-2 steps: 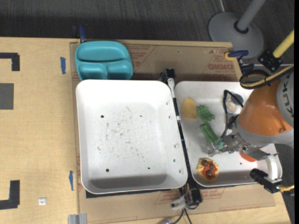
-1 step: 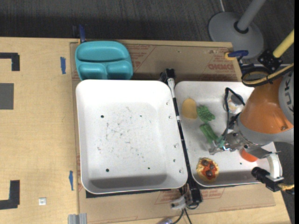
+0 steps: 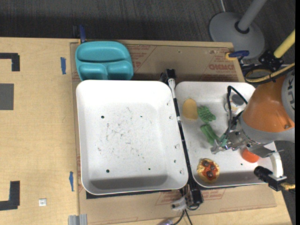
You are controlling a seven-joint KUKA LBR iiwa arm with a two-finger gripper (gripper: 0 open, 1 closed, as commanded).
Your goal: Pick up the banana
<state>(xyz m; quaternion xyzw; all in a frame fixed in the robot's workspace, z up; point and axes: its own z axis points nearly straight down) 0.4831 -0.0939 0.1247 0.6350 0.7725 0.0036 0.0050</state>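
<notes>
Hovering claw (image 3: 220,146) beside green toy (image 3: 209,133) (right bin (image 3: 197,90)), fingers indistinct

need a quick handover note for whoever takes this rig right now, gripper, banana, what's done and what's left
Gripper: low inside the right shallow white bin, near the green leafy toy vegetable; whether its fingers are open or shut cannot be told.
Banana: no clear banana shape; the closest is a pale yellow rounded piece at the bin's upper left, apart from the gripper.
Also there: a small pizza-like toy, an orange piece.
Done: nothing lifted.
Left: find, grasp and raise the banana.
</notes>
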